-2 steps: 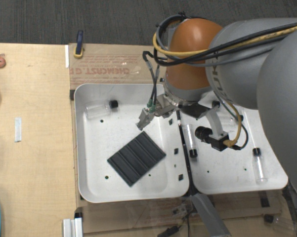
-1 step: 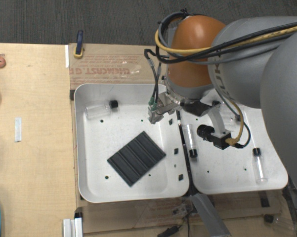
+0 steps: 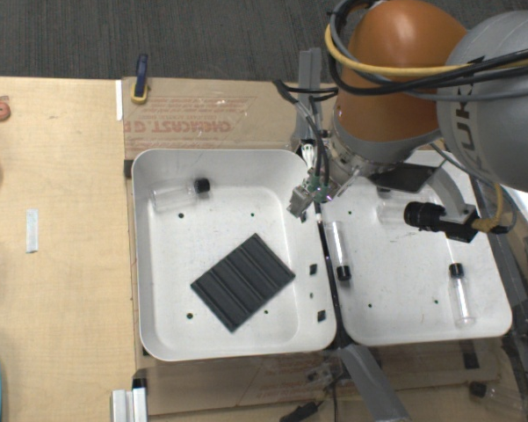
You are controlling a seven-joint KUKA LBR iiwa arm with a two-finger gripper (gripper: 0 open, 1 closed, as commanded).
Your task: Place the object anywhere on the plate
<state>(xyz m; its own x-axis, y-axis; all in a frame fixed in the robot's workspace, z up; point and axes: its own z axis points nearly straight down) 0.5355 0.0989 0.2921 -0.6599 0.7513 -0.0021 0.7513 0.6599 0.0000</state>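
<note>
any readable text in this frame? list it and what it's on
"KU": white letters on the grey arm, at its right; the rest is cut off.
Red print on the cardboard behind the left bin: one large line, appears mirrored or upside down, too blurred to read for certain; smaller lines above it unreadable.
Red round mark on the bench at far left: too small to read.

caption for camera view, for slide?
KUKA arm's claw hovers at the left bin's right rim, dark ribbed plate lying inside.
</note>
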